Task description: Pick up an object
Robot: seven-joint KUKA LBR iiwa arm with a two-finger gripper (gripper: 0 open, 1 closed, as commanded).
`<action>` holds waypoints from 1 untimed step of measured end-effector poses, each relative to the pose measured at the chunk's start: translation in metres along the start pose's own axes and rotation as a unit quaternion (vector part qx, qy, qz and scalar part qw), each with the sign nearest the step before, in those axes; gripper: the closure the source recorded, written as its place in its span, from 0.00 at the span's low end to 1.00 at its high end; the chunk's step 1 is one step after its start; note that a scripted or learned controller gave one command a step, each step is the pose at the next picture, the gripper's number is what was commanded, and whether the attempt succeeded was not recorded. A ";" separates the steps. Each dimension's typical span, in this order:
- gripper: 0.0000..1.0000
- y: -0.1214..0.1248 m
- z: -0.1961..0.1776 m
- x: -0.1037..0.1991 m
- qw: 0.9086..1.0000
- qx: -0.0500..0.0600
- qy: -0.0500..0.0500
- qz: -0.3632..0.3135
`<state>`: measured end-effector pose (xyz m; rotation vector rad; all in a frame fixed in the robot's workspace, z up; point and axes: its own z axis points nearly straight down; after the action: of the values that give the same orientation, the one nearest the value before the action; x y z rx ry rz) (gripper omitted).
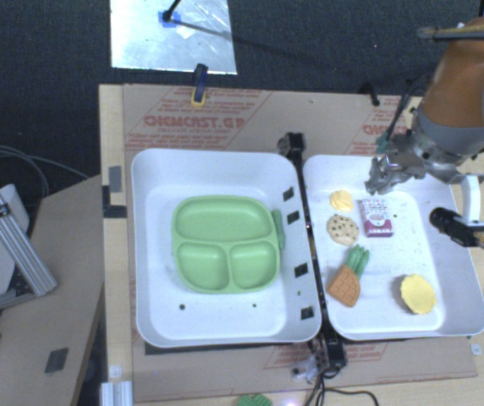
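**Gripper above the back of the right bin, small carton just in front of it**

From my seat I see the gripper (383, 178) hanging over the far part of the right bin (453, 311), near its back wall. Its tip is a dark blur against the white floor, so I cannot tell how the end of the tool is set, and I see nothing caught in it.

The nearest thing to it is the small pink-and-white carton (376, 216), which lies just toward the camera from the tool tip, almost straight below it in the view and a touch to the left. It lies flat on the bin floor, and its long axis runs from the back of the bin toward the front, close to vertical in the view. Which end is the top I cannot make out. I judge this the likeliest target: a short move forward and down would put the tool over it, with the grip best taken across its narrow width.

Just left of the carton sits a yellow piece (341, 200), and under that a cookie (342, 228). Both are close enough to be nudged if the descent drifts left. The carrot (349, 278) lies further forward, tilted, leaves pointing up and right toward the carton. A yellow disc (417, 294) lies well apart near the front right.

The left bin (153, 227) holds a green tray (226, 244).
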<state>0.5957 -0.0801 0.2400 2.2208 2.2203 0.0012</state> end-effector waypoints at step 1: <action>1.00 0.002 0.092 -0.010 1.000 0.001 0.000 0.000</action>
<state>0.5979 -0.0902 0.1477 2.2218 2.2217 -0.0001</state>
